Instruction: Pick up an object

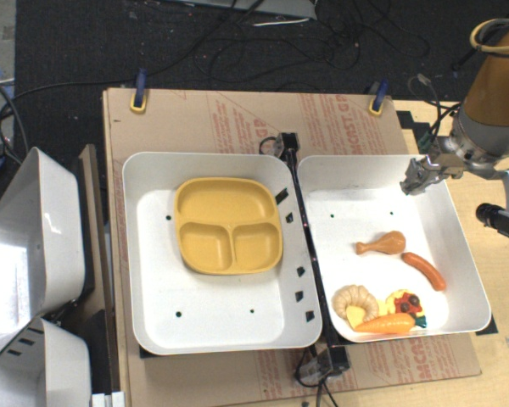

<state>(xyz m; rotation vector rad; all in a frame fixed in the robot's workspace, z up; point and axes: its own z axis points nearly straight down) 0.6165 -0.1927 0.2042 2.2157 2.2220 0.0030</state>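
The right bin [356, 185] holds toy food: a brown chicken drumstick [382, 244] in the middle, an orange-red sausage [424, 270] to its right, and near the front a tan croissant-like piece [354, 300], an orange carrot [385, 323] and a small yellow piece with dark and red spots [405, 302]. My gripper [422, 175] hangs over the bin's far right corner, well behind the drumstick, with nothing visibly held. The grey arm with its orange band [494, 91] rises to the upper right.
In the left bin [144, 253] lies a yellow three-compartment plate [229, 225]. A black divider with clips [299, 227] runs between the bins. Both rest on a cardboard-covered bench [237, 117] held by yellow clamps [138, 100]. Cables lie on the dark floor behind.
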